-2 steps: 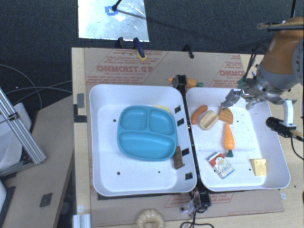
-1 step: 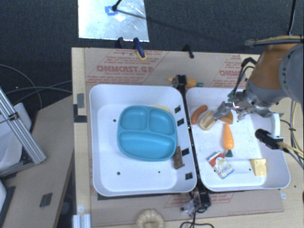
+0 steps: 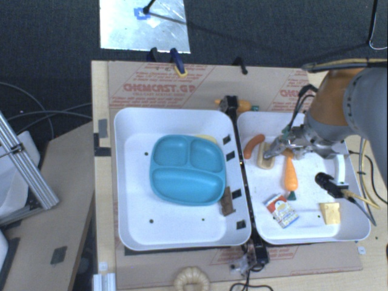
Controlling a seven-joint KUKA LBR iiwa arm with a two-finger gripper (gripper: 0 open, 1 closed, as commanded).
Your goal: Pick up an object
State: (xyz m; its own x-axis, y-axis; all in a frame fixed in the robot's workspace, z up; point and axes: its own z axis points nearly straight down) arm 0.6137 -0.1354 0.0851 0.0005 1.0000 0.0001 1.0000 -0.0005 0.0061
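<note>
Grey arm (image 3: 365, 105) with orange band, black cables, small metallic hand (image 3: 280, 148).

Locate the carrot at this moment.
The carrot lies in the right bin, near its middle, just below the gripper and above the small packet.

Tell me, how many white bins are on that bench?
2. The left bin holds a blue plate; the right bin, beside it, holds the small toys, with the gripper over it.
</note>
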